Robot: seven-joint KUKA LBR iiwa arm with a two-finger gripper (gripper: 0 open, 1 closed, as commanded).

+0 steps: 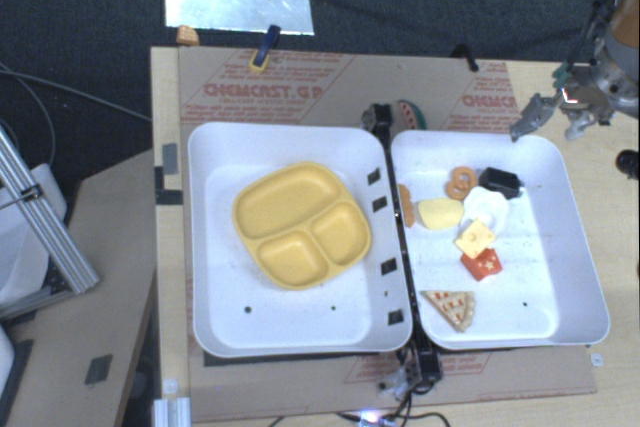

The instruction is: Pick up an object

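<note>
1. The left bin holds a yellow divided tray, lying flat and broad. Judged as a target it is a poor one: a two-finger grasp would have to catch a thin rim, and a slip there could skid the tray against the bin wall.

2. The right bin carries the small pieces, and this is where a pick looks likeliest. At its left wall sits a thin orange strip, so close to the wall that a finger coming down could strike the rim instead.

3. Further right lies a tight cluster: a pale yellow lump, a brown ring, a white piece, a black block, a yellow cube and a red block. Several touch or overlap (the yellow cube rests against the white piece and the red block), so closing on one may drag or pinch a neighbour, or knock the target aside.

4. The pizza-slice toy lies apart, near the front, and is flat; the fingers could pass over it and close on nothing.

5. The gripper hangs beyond the right bin's far right corner, above the bench and well apart from every piece. It holds nothing, and I cannot tell whether the jaws are parted or closed. The risk here is a descent that clips the bin's rim.
</note>
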